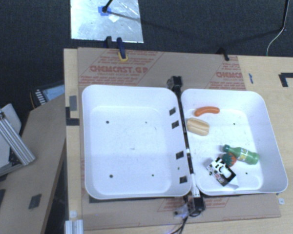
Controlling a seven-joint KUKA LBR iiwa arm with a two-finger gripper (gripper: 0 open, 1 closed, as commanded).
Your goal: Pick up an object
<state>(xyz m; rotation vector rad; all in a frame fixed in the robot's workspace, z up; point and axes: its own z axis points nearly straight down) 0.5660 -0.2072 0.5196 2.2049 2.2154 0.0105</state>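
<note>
Hand: cannot tell how wide it stands, so no state logged. Per the rig it comes in from the right, so the nearer container is the right-hand shallow white plastic bin (276, 152). All four candidate things lie in that one.

Nearest the right wall is the green plastic bottle with an orange cap (240, 154). It lies on its side with its long axis roughly left-right, the cap end pointing left and the base dipping slightly toward the near-right corner. A grasp would need to close across that axis.

Just beside its cap end, toward the front wall, is a small black-and-white blocky toy (220, 170) (possibly a cow figure, too small to be sure). The two are close, maybe touching.

Further in, near the divider, lies the tan bread-roll-shaped piece (198, 126). Just behind it is the orange-red sausage-shaped piece (206, 111), whose long axis also runs left-right. Both are well apart from the bottle.

The left-hand shallow white plastic bin (88, 130) sits across the divider on the cardboard-covered worktop (136, 67).

Judgement: the bottle looks the easiest pick, being nearest the arm's side, though the toy crowds its cap end.
</note>
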